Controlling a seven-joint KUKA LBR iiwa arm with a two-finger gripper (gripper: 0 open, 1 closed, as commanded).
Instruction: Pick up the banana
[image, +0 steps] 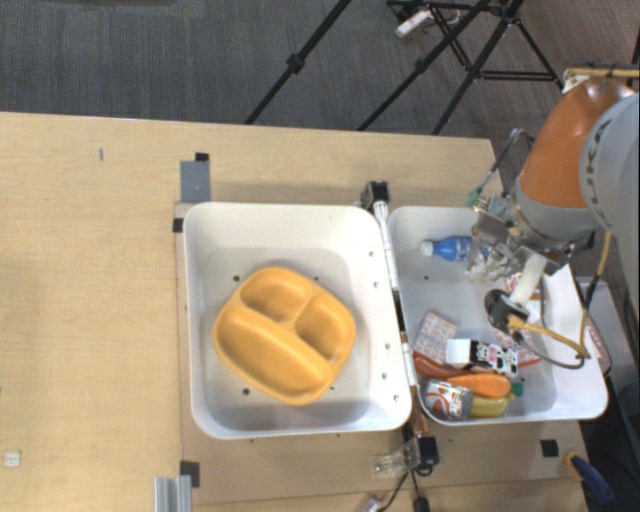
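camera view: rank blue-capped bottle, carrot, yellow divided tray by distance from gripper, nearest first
Measured from the gripper at the top of the right bin:
1. Blue-capped bottle, just to its left, same bin.
2. Carrot, near the bin's front edge, among clutter.
3. Yellow divided tray, in the left bin.

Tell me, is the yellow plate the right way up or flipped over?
Right way up. The yellow plate lies in the left bin with its three hollow sections facing up.
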